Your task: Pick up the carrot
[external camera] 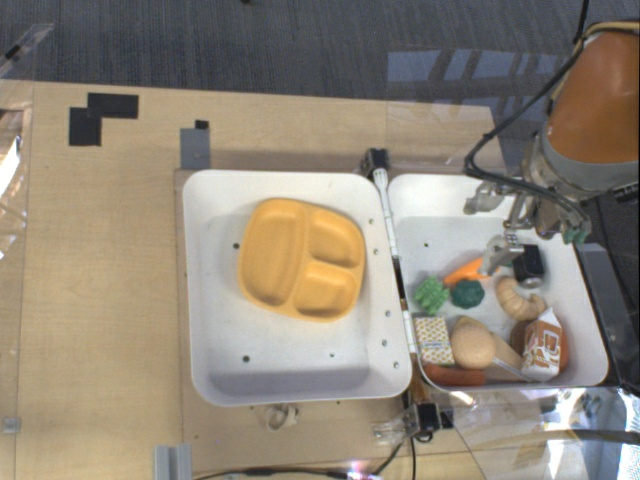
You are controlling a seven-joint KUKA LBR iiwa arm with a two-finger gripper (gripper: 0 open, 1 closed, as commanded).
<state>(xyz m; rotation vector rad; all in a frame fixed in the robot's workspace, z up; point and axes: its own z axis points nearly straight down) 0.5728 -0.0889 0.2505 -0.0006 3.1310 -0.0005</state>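
Lying just left of the fingers (508,258), carrot (464,270), right bin (440,203)

Gripper (512,258) hangs over the right bin (440,208), just beside the carrot (464,270) among toy foods

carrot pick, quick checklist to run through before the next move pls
1. Carrot visible in the right bin: ok.
2. Pincer over the right bin, near the carrot's right end: ok.
3. Pincer holding the carrot: not ok, nothing seen between its parts.
4. Room around the carrot: not ok, the green pieces lie right against it.
5. Pincer opening: cannot tell.
6. Yellow tray away from the work, in the left bin: ok.
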